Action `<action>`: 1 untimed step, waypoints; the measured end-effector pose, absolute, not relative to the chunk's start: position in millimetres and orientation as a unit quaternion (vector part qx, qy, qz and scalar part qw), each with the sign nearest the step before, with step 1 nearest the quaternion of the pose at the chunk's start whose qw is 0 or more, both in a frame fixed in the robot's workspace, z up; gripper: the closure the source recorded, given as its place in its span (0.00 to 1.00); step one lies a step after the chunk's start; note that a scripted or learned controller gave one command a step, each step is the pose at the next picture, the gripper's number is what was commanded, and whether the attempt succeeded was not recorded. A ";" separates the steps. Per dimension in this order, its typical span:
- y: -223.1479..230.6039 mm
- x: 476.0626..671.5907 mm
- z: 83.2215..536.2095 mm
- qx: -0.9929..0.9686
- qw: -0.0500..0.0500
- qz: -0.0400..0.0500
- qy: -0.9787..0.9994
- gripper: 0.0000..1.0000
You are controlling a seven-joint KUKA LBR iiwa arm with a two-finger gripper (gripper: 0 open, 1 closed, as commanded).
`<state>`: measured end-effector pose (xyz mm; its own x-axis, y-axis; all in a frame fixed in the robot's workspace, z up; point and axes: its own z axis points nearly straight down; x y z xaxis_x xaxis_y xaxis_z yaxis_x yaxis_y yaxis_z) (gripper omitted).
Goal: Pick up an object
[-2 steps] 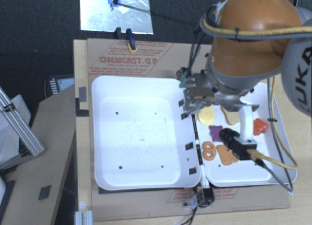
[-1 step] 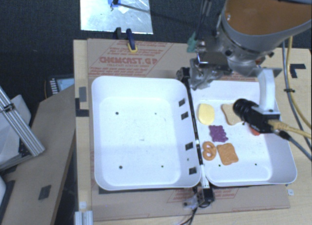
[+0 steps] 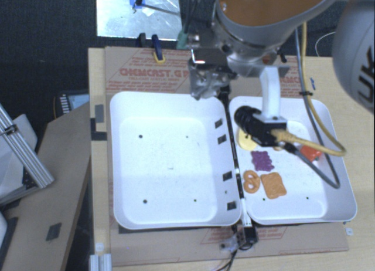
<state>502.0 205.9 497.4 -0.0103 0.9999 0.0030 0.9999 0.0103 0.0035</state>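
Metal-grey beneath my orange-banded wrist, my tool (image 3: 205,85) hangs at the far rim of the left bin (image 3: 164,164), close to the divide between the two bins (from this slanted view I cannot tell how far open it is, nor whether it has hold of anything). The things I could pick all lie in the right bin (image 3: 304,202), apart from my tool. A yellow piece (image 3: 247,142) lies toward the far end, near the inner wall. Just nearer the camera is a purple piece (image 3: 262,160). Nearer again, an orange pretzel-shaped piece (image 3: 251,182) and a tan toast-shaped slice (image 3: 273,185) lie side by side, close enough that I cannot say whether they touch. A red-orange piece (image 3: 312,153) sits toward the bin's right side, well apart from the pretzel. Both bins rest on a printed cardboard sheet (image 3: 146,71) laid over the surface (image 3: 95,88).
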 end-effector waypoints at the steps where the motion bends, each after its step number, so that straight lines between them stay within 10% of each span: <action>1: 235.9 560.9 536.9 0.705 0.002 0.004 0.709 1.00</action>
